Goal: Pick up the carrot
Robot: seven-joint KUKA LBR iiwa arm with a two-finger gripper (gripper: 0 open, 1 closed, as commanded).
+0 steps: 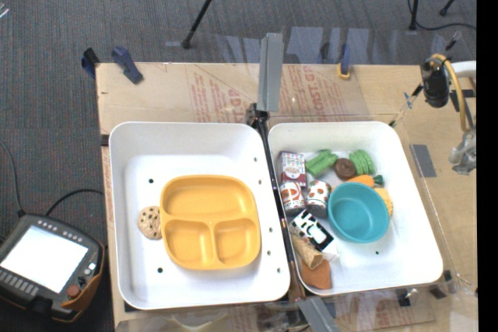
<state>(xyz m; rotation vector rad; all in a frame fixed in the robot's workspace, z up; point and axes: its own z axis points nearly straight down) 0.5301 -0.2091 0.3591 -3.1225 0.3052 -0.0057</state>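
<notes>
Your pincer sits at the right edge, beyond the right bin; you cannot tell its opening. The carrot lies in that bin, its orange tip touching the teal bowl beside green toys.

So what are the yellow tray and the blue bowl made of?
The yellow tray looks like moulded plastic: one even colour, rounded compartment walls, a soft sheen. The blue bowl seems plastic too, smooth and evenly teal with a thin rim, though glazed ceramic can't be ruled out from this view.
</notes>
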